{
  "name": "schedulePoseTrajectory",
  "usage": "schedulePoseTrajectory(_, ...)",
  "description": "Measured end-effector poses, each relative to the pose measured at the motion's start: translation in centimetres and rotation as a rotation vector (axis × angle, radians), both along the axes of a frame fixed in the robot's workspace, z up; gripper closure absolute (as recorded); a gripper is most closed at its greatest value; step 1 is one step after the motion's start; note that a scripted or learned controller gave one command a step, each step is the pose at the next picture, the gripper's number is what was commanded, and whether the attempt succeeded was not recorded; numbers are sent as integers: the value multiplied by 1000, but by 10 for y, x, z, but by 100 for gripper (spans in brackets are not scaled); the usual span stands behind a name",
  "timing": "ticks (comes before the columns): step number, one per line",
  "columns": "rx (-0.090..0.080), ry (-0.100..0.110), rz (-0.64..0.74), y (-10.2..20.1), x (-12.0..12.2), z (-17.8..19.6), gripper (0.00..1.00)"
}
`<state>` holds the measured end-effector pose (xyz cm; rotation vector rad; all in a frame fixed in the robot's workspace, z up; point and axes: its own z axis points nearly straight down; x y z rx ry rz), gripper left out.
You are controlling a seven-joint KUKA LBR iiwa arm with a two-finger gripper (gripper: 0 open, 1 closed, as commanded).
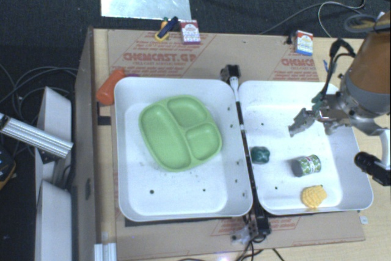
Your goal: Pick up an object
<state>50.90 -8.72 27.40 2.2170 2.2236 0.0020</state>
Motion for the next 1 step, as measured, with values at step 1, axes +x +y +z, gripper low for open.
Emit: schedulePoseTrajectory(1, 0, 3, -3, -51, -14, -89, 0)
